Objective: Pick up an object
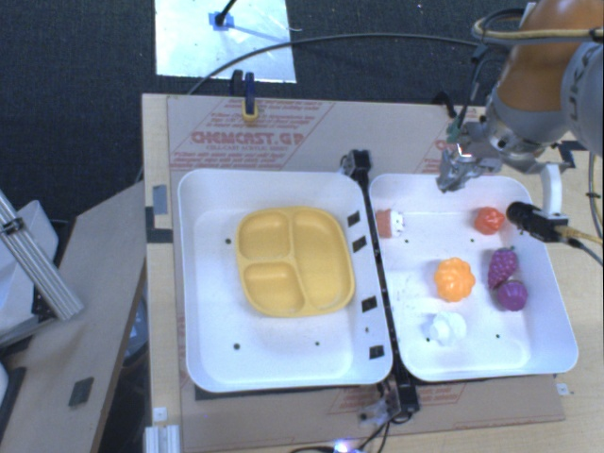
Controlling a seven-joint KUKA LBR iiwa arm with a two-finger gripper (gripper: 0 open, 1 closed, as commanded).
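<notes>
Nearest, white piece (444,327) sits low against white bin (557,347); gripper (457,179), grip state unclear, hovers at far rim; descending there risks striking the wall.

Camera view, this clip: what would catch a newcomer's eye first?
The yellow tray with three compartments, lying in the middle of the left bin. Next, the bright toys scattered in the right bin: an orange pumpkin mid-bin, a red fruit and purple grapes to the right. The arm's pincer hangs over that bin's far edge.
</notes>
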